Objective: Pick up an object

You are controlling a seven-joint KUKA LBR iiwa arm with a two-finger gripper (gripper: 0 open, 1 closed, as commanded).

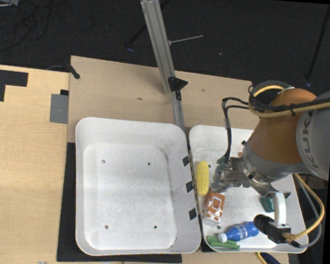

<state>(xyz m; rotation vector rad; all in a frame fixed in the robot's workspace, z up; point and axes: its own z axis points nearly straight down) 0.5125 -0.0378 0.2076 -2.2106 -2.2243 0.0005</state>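
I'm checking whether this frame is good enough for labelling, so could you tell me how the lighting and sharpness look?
In the camera view the light is even and soft; the left bin shows faint grey shading but no harsh glare. The corn and blue bottle read clearly, though slightly soft. The arm shades the gripper, so its fingers are hard to make out. The background beyond the bench is nearly black.

One fixed camera looks down at a slant from above the counter (26, 145), far enough back to take in both white bins: the left bin (124, 240) sits centre frame, the right bin (210, 135) lower right, dark floor across the top
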